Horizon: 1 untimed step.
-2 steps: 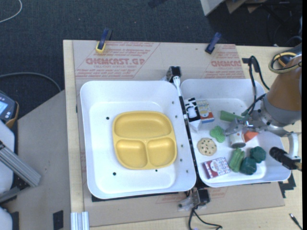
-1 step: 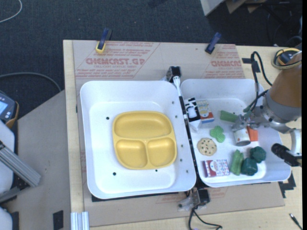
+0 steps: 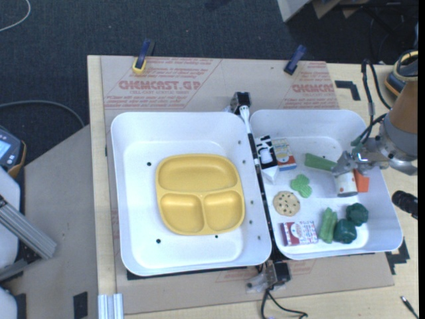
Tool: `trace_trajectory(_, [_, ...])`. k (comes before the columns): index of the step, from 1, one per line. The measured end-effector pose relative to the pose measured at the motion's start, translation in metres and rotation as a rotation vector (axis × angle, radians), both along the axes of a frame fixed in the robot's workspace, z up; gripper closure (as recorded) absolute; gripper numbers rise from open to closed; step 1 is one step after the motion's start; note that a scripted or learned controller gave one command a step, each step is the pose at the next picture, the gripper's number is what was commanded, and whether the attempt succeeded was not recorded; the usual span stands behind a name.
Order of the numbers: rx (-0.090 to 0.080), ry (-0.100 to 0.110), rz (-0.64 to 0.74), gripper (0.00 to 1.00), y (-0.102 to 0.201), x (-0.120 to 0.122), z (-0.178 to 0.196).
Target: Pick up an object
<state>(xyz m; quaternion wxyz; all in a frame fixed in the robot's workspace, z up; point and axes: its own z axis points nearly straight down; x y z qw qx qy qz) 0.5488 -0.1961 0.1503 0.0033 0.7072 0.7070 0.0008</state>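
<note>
The right bin point(image 3: 319, 119) holds several toy foods. A long green piece point(image 3: 319, 162) lies near the middle, with a green leafy piece point(image 3: 302, 185) and a brown cookie point(image 3: 286, 203) below it. A small carton point(image 3: 285, 154) and a black-and-white item point(image 3: 266, 153) sit at the bin's left wall. A red-and-white box point(image 3: 298, 232), a green pickle point(image 3: 327, 224) and dark green broccoli point(image 3: 350, 223) lie along the front. My gripper point(image 3: 350, 169) hangs low at the bin's right side. It is right over a small white cylinder point(image 3: 345, 185) and an orange piece point(image 3: 362, 181).
The left bin point(image 3: 126, 178) bears a yellow divided plate point(image 3: 199, 193). Both bins rest on a cardboard sheet point(image 3: 166, 82) clamped at the back. Cables run beside the arm at the right edge.
</note>
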Motion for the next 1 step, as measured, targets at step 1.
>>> trace_trajectory(1, [0.000,-0.001,0.001,1.00,-0.0052,0.0051,0.0451])
